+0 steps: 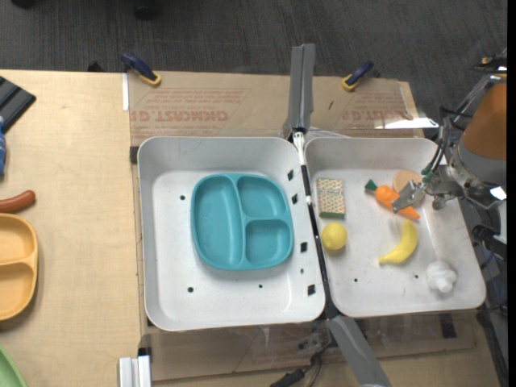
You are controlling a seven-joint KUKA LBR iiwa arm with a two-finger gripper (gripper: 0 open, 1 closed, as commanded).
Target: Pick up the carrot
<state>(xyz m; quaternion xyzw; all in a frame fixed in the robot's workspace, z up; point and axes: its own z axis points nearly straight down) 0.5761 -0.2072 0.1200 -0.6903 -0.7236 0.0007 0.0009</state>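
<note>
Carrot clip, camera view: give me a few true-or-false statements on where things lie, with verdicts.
1. The carrot lies in the right bin. True.
2. The banana lies in the teal plate. False: it lies in the right bin, below the carrot.
3. The gripper is at the carrot. True.
4. The lemon sits above the sponge in the picture. False: it sits below the sponge.
5. The teal plate lies in the left bin. True.

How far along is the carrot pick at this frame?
Done: the gripper has reached the carrot in the right bin. In hand: it sits at the carrot's right end, but a grasp isn't clear. Left: the lift; the carrot lies on the bin floor near the banana.
</note>
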